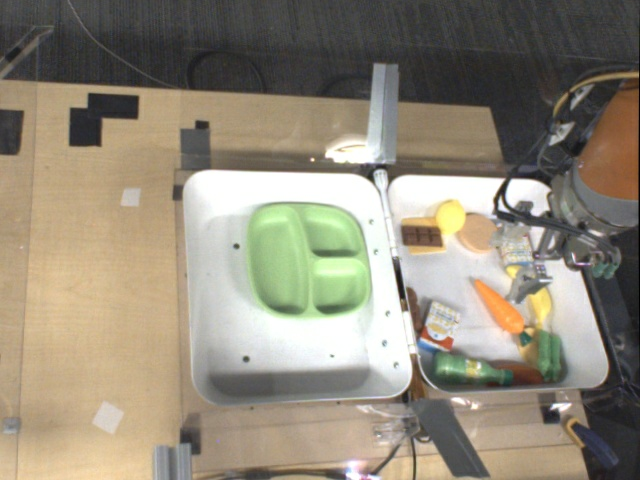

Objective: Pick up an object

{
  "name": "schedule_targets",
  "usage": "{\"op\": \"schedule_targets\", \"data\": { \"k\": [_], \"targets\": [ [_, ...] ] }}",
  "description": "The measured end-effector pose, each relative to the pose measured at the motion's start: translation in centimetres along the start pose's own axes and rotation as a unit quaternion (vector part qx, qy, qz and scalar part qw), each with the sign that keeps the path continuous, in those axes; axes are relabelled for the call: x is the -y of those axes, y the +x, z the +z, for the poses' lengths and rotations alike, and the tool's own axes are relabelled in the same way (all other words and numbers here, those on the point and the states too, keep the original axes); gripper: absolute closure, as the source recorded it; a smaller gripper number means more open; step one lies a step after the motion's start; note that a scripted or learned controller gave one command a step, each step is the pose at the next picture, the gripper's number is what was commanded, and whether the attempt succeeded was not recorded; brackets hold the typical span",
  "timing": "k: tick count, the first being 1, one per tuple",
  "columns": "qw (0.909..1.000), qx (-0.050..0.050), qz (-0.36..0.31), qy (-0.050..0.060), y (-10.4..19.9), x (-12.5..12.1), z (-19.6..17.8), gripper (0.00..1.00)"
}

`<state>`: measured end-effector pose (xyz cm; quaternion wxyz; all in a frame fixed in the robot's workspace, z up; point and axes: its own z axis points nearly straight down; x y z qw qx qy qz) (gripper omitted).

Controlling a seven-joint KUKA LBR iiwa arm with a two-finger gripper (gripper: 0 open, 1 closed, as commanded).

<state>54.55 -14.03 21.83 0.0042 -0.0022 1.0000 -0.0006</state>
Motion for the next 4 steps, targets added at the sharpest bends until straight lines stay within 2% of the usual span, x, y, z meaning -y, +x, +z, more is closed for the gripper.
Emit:
{"op": "schedule_targets", "data": {
  "k": [1,2,3,4],
  "targets": [
    [0.9999,0.003,0.016,0.001,-0.6,2.2,11.9,0.00],
    [0.9942,0.005,0.107,0.000,2.1,3.5,12.8,0.00],
    [0.9817,0.006,0.190,0.001,3.3,0.3,12.7,0.00],
    [0.9826,0.014,0.185,0.002,2.8,0.2,11.3,1.00]
  ]
}}
